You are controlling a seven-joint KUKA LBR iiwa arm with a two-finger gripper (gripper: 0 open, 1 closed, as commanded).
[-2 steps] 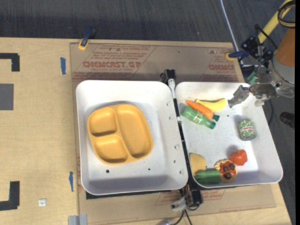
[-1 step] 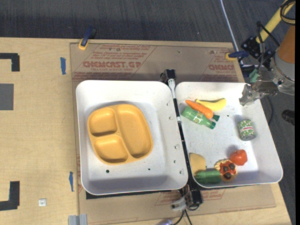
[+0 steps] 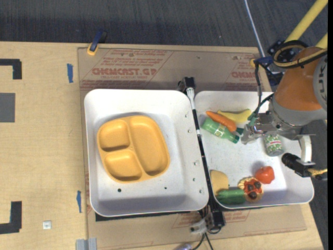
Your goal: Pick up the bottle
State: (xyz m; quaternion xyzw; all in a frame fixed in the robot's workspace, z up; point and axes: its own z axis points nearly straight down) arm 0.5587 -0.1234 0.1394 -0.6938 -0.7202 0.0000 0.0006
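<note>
Camera view: 2 white bins [image 3: 104,139] on cardboard-covered bench [image 3: 130,69].

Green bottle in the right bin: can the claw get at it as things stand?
Probably yes. The green bottle lies on its side, top uncovered, with the claw just beside its cap end. The carrot presses along its far side, so a clean grip may be tight.

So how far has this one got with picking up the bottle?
Early stage. The arm has reached into the right bin, with the claw low beside the green bottle. The bottle lies on its side on the bin floor, next to the carrot, not lifted. Gripping it and raising it are left.
</note>
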